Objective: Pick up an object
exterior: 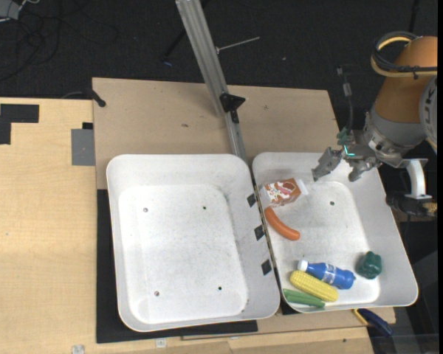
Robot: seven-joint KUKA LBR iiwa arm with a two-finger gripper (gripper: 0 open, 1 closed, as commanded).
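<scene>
My gripper (343, 169) hangs over the far edge of the right bin (387, 227), fingers spread apart and open, nothing between them. In that bin lie a red-and-white packet (281, 192) near the far left corner and an orange hot dog (281, 224) just in front of it. At the near side lie a blue bottle with a white cap (327, 273), a yellow corn cob (314, 286), a green pod (304, 299) and a dark green pepper (369, 264). The gripper is to the right of the packet and apart from it.
The left bin (133, 198) sits beside the right one, joined by black clips (259, 232). A slanted aluminium rail (210, 68) rises behind the bins. Light wooden bench surface (37, 234) spreads to the left.
</scene>
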